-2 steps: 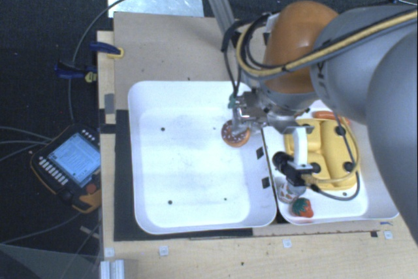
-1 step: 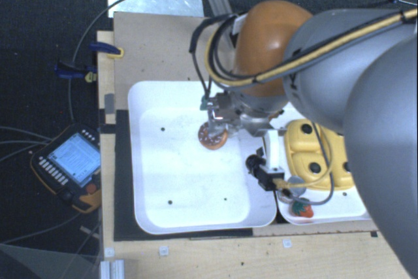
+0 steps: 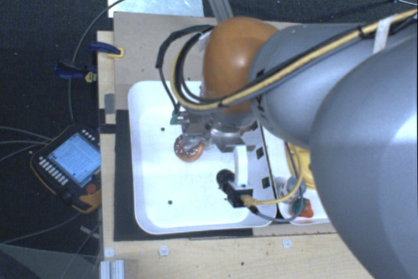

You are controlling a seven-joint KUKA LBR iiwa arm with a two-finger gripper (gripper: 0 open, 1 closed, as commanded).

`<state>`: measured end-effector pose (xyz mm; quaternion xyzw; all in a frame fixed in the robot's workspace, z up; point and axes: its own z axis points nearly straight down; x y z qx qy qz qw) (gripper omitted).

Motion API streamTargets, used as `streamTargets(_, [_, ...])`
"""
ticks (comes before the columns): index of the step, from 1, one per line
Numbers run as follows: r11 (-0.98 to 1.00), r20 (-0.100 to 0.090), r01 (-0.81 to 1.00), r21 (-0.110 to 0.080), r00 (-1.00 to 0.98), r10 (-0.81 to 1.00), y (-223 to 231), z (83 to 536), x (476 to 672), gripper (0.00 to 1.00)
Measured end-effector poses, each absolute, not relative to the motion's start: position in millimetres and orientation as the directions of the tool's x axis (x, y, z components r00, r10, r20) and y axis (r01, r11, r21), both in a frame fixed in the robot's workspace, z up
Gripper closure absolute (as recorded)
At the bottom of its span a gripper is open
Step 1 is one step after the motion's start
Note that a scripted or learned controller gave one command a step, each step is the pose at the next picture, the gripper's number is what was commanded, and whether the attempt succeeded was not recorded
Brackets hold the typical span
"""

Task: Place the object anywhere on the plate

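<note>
A small round brown-and-orange object point(image 3: 190, 151) lies on the floor of the left white bin point(image 3: 151, 166), near its middle. My gripper point(image 3: 190, 139) hangs right over it, under the orange wrist band point(image 3: 234, 62), and its tip meets the object's upper edge. The wrist hides how the gripper stands around the object. The grey arm covers the right bin almost entirely.
A black cable connector point(image 3: 226, 181) hangs off the wrist over the left bin's right side. A yellow thing point(image 3: 302, 160) and an orange-green thing point(image 3: 302, 207) show in a strip of the right bin. A teach pendant point(image 3: 70, 162) lies left of the bench.
</note>
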<state>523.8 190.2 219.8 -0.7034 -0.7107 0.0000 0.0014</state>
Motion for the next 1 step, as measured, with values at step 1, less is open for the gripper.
streamTargets(1, [0.004,0.001,1.0,0.0,-0.004,1.0,187.0,220.5,525.1,0.0])
